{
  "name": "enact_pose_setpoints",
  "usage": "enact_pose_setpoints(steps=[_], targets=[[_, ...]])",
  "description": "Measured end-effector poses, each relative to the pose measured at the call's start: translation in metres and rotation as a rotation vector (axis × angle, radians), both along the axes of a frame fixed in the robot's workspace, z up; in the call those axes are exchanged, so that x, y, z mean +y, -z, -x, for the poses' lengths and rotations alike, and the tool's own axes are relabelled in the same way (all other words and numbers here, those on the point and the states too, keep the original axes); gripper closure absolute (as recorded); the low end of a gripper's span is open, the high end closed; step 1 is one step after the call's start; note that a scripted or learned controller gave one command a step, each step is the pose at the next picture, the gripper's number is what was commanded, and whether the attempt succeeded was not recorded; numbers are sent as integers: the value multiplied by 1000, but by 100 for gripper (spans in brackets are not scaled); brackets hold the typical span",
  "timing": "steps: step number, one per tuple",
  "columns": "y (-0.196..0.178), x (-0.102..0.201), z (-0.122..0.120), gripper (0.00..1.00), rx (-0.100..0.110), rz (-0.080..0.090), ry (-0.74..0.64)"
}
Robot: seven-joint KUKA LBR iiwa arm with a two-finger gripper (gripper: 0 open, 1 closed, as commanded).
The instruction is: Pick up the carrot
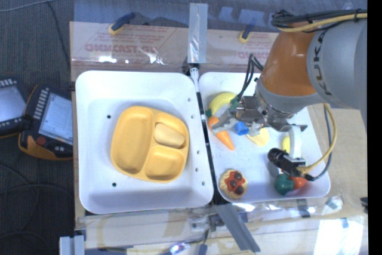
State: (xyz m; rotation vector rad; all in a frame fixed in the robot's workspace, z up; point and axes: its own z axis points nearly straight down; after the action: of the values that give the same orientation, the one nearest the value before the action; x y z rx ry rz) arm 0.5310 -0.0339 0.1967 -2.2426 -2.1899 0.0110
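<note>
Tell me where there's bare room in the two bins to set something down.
Left white bin: bare floor rings the yellow three-compartment plastic plate, widest along its left and bottom edges. Right white bin: crowded; the orange toy carrot, yellow lemon and small pizza toy sit close under the end effector.

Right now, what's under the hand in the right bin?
Partly visible beneath the hand: an orange carrot, a blue piece and a pale yellow piece. The arm covers the right bin floor behind them.
</note>
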Motion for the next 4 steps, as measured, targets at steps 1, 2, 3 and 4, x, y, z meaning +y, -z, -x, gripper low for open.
enact_pose_setpoints(steps=[1,2,3,4], targets=[[17,-21,-14,0,-2,0,-31],[103,-72,13,0,-6,-2,-99],[107,-65,-22,0,-17,1,-59],[101,-63,-23,100,-16,-2,-60]])
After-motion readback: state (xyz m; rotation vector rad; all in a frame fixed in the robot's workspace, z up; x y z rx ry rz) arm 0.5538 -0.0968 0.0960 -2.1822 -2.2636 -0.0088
